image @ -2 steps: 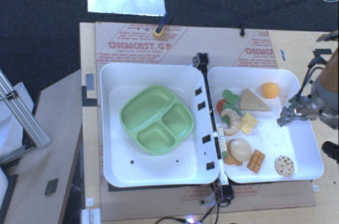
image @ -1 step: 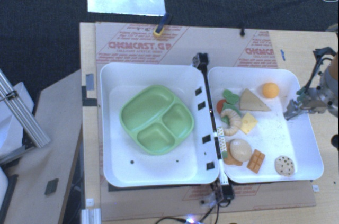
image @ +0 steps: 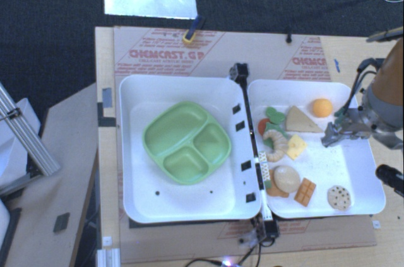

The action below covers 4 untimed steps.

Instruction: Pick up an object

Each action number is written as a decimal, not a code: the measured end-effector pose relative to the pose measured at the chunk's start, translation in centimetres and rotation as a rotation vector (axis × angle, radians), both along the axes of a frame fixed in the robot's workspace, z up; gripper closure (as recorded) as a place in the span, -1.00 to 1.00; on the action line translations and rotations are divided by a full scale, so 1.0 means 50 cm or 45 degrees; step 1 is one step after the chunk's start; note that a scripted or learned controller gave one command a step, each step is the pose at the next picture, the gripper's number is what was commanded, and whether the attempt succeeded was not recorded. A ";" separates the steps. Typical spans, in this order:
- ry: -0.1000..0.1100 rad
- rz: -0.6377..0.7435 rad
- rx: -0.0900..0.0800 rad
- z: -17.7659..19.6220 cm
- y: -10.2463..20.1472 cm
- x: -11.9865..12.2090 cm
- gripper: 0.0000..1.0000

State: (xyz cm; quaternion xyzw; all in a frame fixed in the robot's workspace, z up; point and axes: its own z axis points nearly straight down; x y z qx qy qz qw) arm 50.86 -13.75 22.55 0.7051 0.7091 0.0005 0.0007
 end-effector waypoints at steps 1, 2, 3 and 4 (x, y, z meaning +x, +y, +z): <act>-0.001 0.003 0.001 -0.019 0.099 -0.001 1.00; -0.002 0.006 0.002 0.005 0.201 0.002 1.00; 0.000 0.004 0.002 -0.005 0.288 -0.008 1.00; -0.001 0.003 0.002 0.016 0.384 -0.017 1.00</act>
